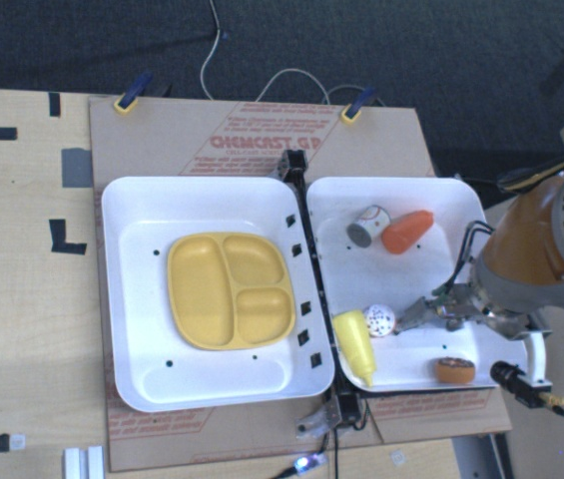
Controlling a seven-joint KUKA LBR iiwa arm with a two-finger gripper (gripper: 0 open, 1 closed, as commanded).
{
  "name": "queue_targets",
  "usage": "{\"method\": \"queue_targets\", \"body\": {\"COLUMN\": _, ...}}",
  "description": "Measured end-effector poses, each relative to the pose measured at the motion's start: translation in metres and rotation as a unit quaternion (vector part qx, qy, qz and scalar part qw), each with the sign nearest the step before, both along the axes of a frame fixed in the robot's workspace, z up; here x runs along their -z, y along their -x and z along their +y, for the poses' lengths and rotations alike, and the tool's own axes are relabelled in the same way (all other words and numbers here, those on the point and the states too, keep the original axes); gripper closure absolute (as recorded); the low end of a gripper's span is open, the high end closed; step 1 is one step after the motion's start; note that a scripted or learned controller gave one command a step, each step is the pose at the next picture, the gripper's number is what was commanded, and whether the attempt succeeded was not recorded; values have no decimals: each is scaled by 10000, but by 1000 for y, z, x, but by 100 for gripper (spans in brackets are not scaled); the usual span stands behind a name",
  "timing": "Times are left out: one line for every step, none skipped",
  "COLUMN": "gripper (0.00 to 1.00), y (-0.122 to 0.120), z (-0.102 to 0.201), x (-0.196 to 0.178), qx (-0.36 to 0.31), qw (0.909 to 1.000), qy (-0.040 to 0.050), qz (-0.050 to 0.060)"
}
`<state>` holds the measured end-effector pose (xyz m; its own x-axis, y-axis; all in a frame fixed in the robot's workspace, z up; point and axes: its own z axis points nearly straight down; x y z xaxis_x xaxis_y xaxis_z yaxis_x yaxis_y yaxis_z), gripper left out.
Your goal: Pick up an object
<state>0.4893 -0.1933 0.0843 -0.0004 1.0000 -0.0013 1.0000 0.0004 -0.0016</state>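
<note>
My gripper [408, 316] reaches into the right bin [461, 200] from the right, low over its floor. Its tip is just right of a small white ball with dark dots [379, 319], close to it, and nothing shows in its grasp. A yellow banana-shaped object [354, 346] lies at the bin's front left corner, next to the ball. An orange carrot-shaped object [407, 231] and a small grey and white cup [365, 227] on its side lie at the back. A brown round object [454, 369] sits at the front right.
The left bin [127, 267] holds a yellow divided plate [231, 289]. A black divider [306, 267] runs between the bins. The grey and orange arm [526, 257] covers the right bin's right edge. Cardboard [262, 138] lies under both bins.
</note>
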Motion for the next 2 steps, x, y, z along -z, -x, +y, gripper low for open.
{"method": "queue_targets", "body": {"gripper": 100, "y": -1, "z": 0, "x": -13, "qx": -2, "qw": 10000, "qy": 5, "qz": -12}}
{"method": "queue_targets", "body": {"gripper": 100, "y": -7, "z": 1, "x": -75, "qx": -9, "qw": 10000, "qy": 3, "qz": -31}}
